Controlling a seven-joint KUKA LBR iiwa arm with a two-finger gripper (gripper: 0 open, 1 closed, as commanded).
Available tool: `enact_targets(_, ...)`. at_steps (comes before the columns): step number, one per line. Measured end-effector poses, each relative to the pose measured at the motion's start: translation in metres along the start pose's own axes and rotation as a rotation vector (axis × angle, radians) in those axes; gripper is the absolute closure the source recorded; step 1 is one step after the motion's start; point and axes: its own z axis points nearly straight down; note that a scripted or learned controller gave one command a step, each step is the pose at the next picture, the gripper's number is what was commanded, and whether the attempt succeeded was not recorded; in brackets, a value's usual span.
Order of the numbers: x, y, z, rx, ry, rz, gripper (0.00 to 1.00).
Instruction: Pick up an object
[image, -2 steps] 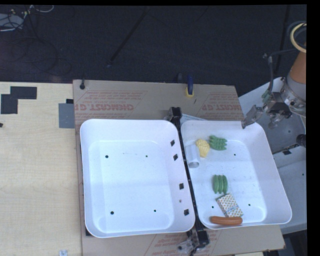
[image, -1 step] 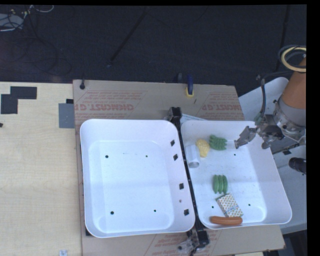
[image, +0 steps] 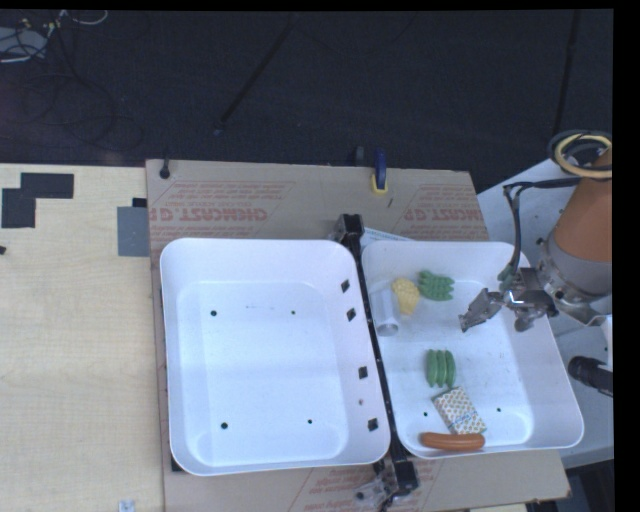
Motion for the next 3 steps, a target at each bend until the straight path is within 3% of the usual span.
enact_targets(1,0.055,-0.023,0.123,-0.005,-0.002,-0.005,0.00)
enact_targets(2,0.051,-0.022,0.107,-0.004,-0.002,0.003,1.00)
enact_targets(3,0.121,0.000,0.012,-0.015,-0.001,-0.011,1.00)
